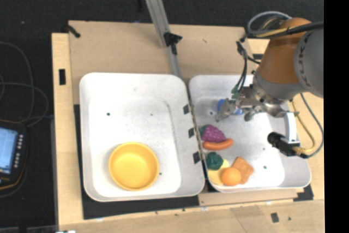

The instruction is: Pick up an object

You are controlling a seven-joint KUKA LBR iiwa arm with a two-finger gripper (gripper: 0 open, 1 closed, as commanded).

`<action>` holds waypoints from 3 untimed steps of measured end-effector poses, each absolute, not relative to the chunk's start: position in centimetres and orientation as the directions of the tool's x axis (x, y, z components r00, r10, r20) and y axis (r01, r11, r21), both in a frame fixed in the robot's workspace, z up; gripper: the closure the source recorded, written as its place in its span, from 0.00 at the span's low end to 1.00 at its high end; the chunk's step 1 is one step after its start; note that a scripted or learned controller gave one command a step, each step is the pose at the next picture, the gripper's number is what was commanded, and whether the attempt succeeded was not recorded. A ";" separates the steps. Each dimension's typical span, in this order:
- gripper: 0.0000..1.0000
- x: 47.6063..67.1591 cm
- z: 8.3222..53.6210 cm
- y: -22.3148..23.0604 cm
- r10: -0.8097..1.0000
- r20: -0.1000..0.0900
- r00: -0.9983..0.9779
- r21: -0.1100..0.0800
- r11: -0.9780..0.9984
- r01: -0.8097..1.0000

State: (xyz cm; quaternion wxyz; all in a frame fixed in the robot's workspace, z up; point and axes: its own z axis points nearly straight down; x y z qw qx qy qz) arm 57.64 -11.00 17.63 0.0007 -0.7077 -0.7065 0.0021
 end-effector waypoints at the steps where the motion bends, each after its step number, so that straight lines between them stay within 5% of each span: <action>1: 0.00 57.8 13.3 -11.6 1.000 -0.002 0.002 -0.002 -0.002 1.000; 2: 0.00 57.8 9.9 -11.8 1.000 -0.002 0.002 -0.003 -0.002 1.000; 3: 1.00 57.9 11.2 -11.8 1.000 0.000 0.007 0.003 -0.007 1.000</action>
